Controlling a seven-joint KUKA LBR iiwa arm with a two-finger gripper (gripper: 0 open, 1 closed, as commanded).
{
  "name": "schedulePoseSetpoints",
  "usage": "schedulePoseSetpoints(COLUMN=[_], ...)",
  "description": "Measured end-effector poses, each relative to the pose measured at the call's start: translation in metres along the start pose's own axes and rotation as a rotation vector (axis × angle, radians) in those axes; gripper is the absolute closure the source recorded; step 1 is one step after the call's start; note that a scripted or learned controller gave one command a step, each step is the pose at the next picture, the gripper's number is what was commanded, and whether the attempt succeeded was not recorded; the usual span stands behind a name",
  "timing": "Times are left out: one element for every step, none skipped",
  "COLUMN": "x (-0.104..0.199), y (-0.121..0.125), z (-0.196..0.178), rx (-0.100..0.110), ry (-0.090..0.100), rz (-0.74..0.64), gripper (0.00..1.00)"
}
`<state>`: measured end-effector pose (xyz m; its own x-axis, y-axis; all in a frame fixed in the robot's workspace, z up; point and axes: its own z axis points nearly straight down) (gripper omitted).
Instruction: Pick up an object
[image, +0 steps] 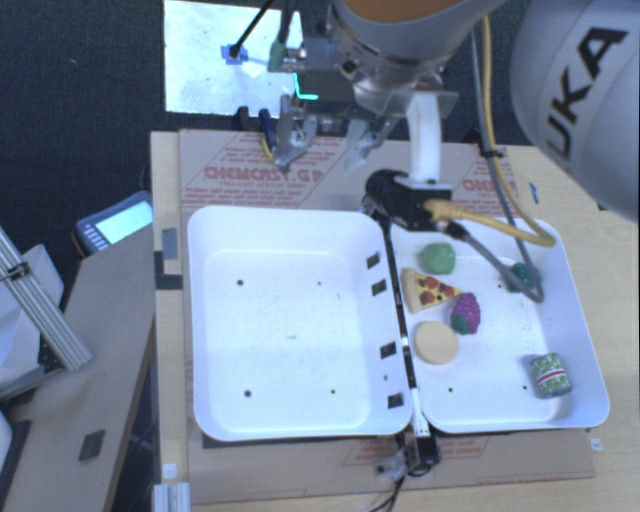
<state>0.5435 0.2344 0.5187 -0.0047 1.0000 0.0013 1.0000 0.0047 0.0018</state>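
My gripper (325, 146) hangs high over the cardboard just behind the left bin's (210, 225) far rim. It is open, with nothing between its fingers (290, 142). The right bin (585, 385) holds the objects: a green round piece (437, 257), a toy pizza slice (430, 290), a purple grape bunch (465, 313), a tan round disc (436, 343) and a small green and red can (549, 374). A grey tool with a teal end (520, 275) lies near the right wall. All of them sit well to the right of and nearer than the gripper.
The two bins meet at a black-clipped seam (395, 320). A grey device with a lit screen (115, 225) sits on the side bench at left. A pale sheet (205, 60) lies beyond the bench at the back.
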Motion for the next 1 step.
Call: schedulePoseSetpoints(x=[0.0005], y=[0.0003], z=[-0.0114], rx=[-0.002], ry=[0.001], rz=[-0.004], gripper=[1.00])
